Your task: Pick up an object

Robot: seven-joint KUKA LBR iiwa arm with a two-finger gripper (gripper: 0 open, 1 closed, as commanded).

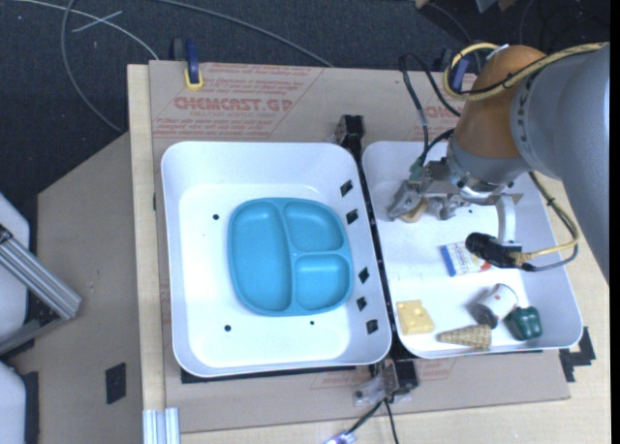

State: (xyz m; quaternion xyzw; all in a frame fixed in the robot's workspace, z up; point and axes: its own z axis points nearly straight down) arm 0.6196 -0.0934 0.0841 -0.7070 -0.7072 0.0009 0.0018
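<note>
My gripper (pixel 423 207) hangs over the upper left part of the right bin (pixel 552 277), its fingers spread and nothing between them. Below it on the bin floor lie a small blue and white box (pixel 455 258), a yellow cheese-like block (pixel 414 315), a tan ice-cream cone (pixel 465 336), a grey and white piece (pixel 489 304) and a dark green piece (pixel 524 322). All of them lie apart from the gripper, toward the bin's near side.
The left bin (pixel 194 238) holds a blue divided plate (pixel 289 255) in its middle. A raised divider with black clips (pixel 360 238) separates the two bins. The grey arm with its orange band (pixel 504 93) covers the right bin's upper right corner.
</note>
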